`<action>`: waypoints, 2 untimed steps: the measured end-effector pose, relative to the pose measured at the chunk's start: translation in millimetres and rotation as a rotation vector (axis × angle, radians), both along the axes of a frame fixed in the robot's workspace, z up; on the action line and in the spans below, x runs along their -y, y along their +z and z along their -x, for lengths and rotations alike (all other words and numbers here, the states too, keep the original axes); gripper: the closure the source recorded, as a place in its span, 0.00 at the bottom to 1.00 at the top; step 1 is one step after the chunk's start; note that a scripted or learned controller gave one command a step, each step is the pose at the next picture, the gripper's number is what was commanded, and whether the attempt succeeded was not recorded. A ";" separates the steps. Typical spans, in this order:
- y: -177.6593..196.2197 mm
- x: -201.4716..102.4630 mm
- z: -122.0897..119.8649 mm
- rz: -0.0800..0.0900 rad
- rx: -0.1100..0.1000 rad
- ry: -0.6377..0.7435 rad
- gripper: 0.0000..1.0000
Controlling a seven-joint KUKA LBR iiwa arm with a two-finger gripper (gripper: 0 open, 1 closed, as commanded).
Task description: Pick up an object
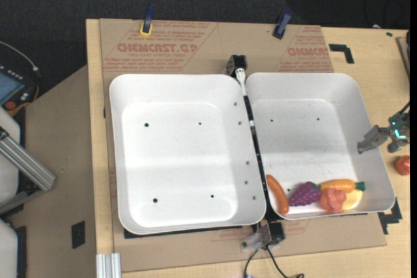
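Gripper [380, 138] sits at the right edge of the right bin [306, 91], low over its rim, holding nothing; whether its fingers are open or closed I cannot tell at this size. All candidate objects are bunched in the near right corner of that bin: an orange carrot-like piece [277, 194] lying at a slant beside the divider, a purple grape bunch [305, 194] just right of it, a red-pink piece [332, 199], an orange carrot with a green tip [340, 185] along the top of the group, and a yellow piece [352, 200] against the wall. The left bin [176, 146] offers no target. Judgement: the slanted carrot-like piece is the cleanest pick, since it stands slightly apart; the others touch one another and risk a double grab. Approach from above and align the closing direction across its narrow width, clear of the wall. A small red thing [402, 165] lies outside on the worktop [195, 42].
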State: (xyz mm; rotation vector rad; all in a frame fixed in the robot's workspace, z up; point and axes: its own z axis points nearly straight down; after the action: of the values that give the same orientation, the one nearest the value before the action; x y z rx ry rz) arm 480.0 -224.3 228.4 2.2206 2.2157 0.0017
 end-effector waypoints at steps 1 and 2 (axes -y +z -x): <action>283.2 -5.5 -10.8 0.007 0.018 0.004 0.00; 141.6 -0.7 0.0 -0.007 -0.016 0.000 0.00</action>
State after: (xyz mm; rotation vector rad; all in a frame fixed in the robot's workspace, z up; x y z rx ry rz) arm 480.0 -223.5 370.0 2.2322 2.2273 -0.0085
